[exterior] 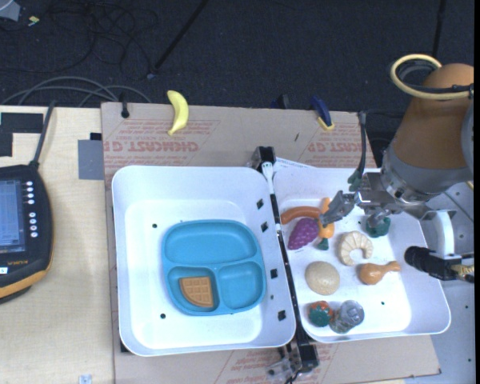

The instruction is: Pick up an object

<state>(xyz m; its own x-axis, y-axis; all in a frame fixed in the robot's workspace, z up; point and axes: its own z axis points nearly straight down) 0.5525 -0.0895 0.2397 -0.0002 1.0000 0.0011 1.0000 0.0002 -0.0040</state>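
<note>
Reading mirrored "CHEMCRAZ" on cardboard (156, 145); gripper (360, 206) state unclear, above right bin (432, 314).

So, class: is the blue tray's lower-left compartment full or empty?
Occupied. A brown waffle lies in the lower-left compartment of the blue tray, which sits in the left bin.
</note>
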